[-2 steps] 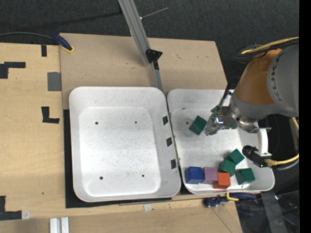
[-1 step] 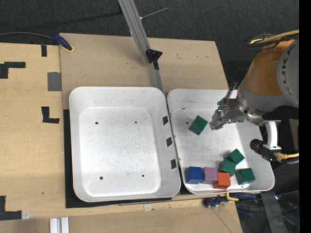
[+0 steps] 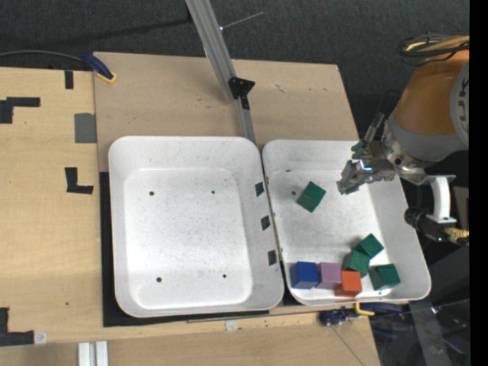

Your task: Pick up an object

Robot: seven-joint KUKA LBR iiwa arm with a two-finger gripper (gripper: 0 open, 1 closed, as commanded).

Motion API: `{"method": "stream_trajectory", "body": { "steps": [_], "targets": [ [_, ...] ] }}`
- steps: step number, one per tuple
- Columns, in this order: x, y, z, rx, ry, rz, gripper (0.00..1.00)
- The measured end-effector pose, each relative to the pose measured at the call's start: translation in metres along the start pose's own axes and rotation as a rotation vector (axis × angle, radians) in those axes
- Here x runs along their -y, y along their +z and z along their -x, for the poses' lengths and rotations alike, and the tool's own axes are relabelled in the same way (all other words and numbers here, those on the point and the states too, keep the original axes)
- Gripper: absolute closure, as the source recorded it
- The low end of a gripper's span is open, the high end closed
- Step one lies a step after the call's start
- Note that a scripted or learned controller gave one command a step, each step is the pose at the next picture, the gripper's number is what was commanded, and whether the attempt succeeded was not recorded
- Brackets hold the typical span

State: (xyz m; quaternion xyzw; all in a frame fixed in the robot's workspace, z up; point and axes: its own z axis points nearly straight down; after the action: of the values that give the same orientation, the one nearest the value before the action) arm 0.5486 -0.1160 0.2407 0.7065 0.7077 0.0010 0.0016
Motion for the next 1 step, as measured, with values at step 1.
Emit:
{"method": "stream_trajectory", "body": {
  "steps": [1],
  "targets": [
    [-0.0048,0.0045,-0.047,-0.002,-0.004,-0.005,1.0]
  ]
}}
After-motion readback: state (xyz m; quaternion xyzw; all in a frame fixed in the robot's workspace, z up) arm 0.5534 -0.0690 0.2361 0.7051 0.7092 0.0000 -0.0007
